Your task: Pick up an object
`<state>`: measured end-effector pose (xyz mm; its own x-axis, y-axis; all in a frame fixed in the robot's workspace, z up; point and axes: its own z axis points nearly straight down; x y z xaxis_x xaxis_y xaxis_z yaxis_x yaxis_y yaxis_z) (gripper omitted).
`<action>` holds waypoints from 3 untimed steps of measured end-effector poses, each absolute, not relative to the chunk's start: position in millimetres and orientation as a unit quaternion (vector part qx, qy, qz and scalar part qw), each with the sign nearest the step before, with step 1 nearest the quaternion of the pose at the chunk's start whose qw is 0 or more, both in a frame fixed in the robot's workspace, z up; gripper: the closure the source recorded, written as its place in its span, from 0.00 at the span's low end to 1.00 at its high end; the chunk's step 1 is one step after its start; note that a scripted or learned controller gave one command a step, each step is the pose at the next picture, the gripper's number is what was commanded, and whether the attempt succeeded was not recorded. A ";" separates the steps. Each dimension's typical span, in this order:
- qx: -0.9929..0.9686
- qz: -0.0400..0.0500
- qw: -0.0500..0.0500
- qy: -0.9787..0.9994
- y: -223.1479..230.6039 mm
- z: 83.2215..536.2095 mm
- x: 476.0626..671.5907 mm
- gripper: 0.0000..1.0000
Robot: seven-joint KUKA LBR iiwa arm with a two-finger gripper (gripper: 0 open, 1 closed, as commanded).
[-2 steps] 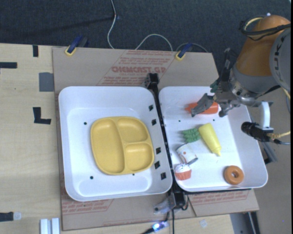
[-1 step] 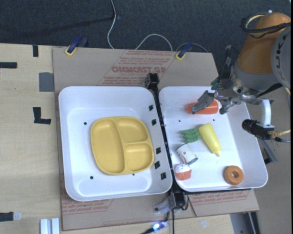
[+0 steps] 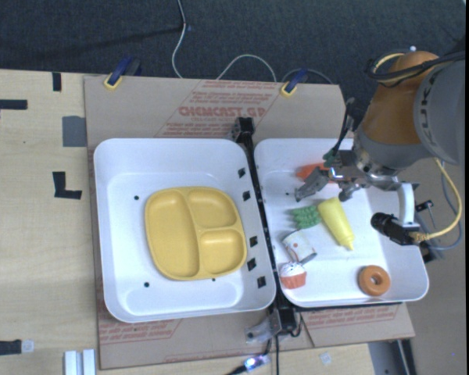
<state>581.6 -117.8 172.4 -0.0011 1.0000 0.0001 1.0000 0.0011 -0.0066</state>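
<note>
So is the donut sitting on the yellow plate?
No, the donut lies in the right bin, while the yellow divided plate is in the left bin.

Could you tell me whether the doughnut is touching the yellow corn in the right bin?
Apart. The camera view shows bare white bin floor between the doughnut and the corn.

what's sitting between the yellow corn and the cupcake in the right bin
In the camera view, a small white and red piece lies between the yellow corn and the cupcake; I cannot tell what it is.
</note>
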 end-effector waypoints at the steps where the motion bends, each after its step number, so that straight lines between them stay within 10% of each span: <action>1: -0.707 0.000 0.000 -0.707 -122.4 116.7 574.8 0.00; 2: -0.707 -0.003 -0.008 -0.707 -125.3 107.6 579.7 0.00; 3: -0.707 -0.004 -0.013 -0.707 -127.0 120.5 581.7 1.00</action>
